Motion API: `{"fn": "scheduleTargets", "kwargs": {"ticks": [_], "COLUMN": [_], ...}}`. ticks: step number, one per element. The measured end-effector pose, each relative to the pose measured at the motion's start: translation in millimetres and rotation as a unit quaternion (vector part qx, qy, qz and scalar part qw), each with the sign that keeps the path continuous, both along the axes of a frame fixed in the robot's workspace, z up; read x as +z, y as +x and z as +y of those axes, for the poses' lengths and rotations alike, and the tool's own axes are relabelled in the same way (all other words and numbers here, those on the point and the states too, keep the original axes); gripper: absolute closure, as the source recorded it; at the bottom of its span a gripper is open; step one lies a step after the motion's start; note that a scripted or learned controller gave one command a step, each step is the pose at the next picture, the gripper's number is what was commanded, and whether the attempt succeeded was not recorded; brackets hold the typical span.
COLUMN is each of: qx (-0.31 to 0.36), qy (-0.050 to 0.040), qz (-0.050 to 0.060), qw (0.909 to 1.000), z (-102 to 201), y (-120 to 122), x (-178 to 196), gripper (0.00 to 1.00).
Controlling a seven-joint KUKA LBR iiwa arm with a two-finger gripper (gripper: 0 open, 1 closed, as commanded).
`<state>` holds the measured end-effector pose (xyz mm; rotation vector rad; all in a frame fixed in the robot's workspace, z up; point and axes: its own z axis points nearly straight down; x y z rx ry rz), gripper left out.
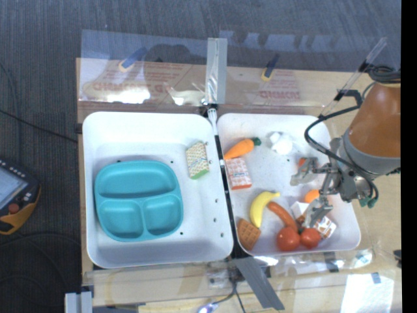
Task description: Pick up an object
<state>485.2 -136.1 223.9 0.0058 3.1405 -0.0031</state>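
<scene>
at the far left we saw a dark device [13,201] cut off by the frame edge, lying on the floor and too partial to identify. on the worktop [88,87] the left bin [91,240] held a teal divided tray [138,199], its three wells bare, and a small patterned packet [197,160] lay near the bin's right wall, apart from the tray. open white floor ran along the top and bottom of that bin.

the right bin [287,126] was crowded. from its left wall we found a carrot [239,148] at the top, a red-and-white box [238,173] just below it, a brown waffle-like piece [248,233] at the bottom, a banana [260,207], a red chili [283,214] leaning beside the banana, and two tomatoes [299,238] touching one another near the front edge. a small white object [281,142] sat near the top; we could not make out what it was. a patch in the upper middle stayed bare.

the gripper [320,208] hung low over the right part of this bin, above a wrapped white packet [324,227] and an orange piece [312,195] it partly hid. cables and metalwork cluttered the view there, so we cannot tell how the fingers stood. the arm [378,129] was cut off at the right.
</scene>
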Motion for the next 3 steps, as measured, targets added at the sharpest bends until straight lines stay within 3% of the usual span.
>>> {"fn": "scheduleTargets", "kwargs": {"ticks": [1, 2, 3], "qx": [0.014, -0.031, -0.049], "qy": [-0.0014, -0.0013, -0.0015], "qz": [-0.005, -0.009, -0.011], "qw": [0.9999, 0.9995, 0.9987], "z": [-3.5, 18.2, 37.5], "y": [34.9, 20.2, 5.5], "x": [-105.4, -132.3, -132.1], "gripper": [0.0, 0.0, 0.0]}}
